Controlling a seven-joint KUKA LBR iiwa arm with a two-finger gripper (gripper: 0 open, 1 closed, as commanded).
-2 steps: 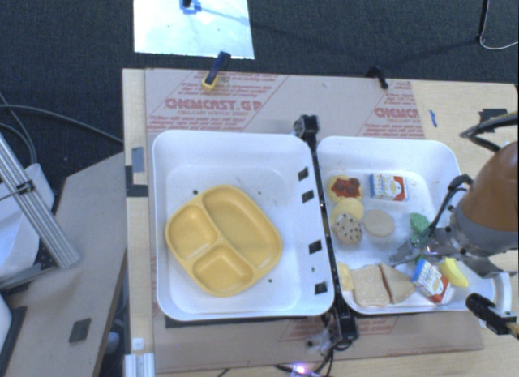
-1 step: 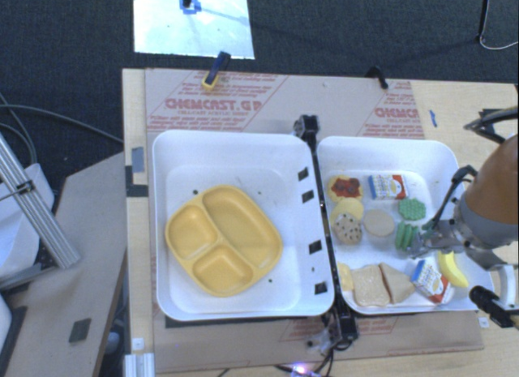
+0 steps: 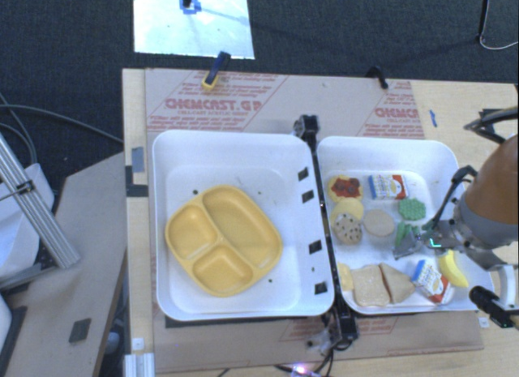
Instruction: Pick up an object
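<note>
My end effector (image 3: 408, 242) sits low in the right bin (image 3: 442, 155), whether spread or pressed together I cannot tell, with the green piece (image 3: 411, 209) touching it just above.

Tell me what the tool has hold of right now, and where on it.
It cannot be told. The tool sits low in the right bin beside the green toy food, but its tips are too blurred to show any hold.

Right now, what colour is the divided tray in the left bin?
Yellow; the divided tray shows plainly in the camera view.
</note>
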